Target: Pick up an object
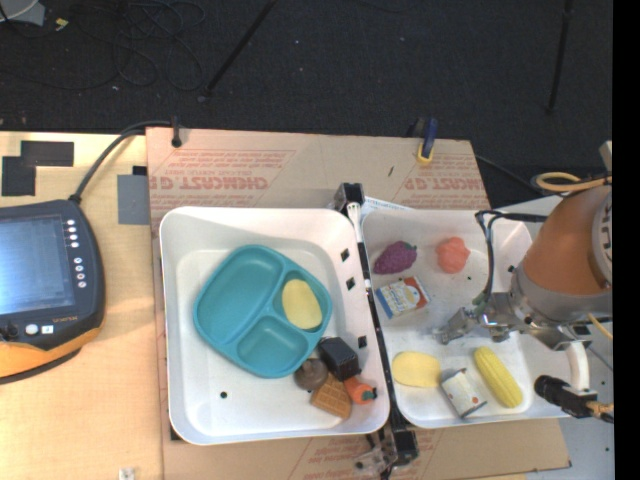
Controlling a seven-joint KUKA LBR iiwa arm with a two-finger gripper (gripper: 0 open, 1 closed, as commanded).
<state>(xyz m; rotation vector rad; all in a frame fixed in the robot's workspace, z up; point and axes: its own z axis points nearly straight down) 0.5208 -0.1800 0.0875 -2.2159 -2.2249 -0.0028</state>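
Camera view: metal gripper [452, 328], fingers spread and holding nothing, above smooth white bin [425, 413], beside ridged yellow corn [498, 376].

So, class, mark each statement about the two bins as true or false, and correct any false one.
1. The teal tray lies in the left bin. True.
2. A yellow oval piece rests on the teal tray. True.
3. The corn cob lies in the left bin. False: it lies in the right bin, near its front edge.
4. The purple grapes sit at the front of the right bin. False: they sit near its back, beside the orange-red ball.
5. The gripper is over the right bin. True.
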